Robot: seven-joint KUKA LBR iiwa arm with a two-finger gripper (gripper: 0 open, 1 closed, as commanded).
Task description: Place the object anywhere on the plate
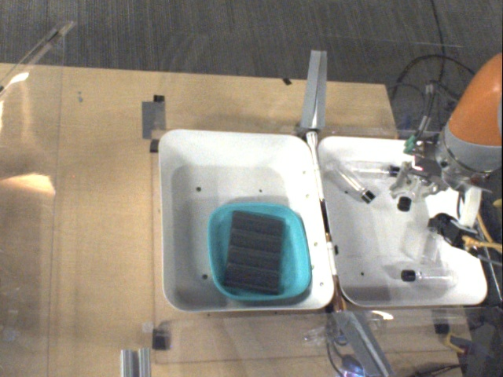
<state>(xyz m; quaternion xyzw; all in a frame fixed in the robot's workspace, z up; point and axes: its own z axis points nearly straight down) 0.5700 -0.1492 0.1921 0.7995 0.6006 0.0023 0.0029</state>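
Plate (297, 251) and object (254, 251) are seen together in the left bin (179, 210): the dark ribbed block lies flat on the teal plate, toward the bin's five o'clock corner. At three o'clock, the gripper (409, 181) is held over the right bin (377, 265); whether it is open or closed cannot be told.

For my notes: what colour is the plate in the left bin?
Teal, or turquoise, plate, seen in the camera view.
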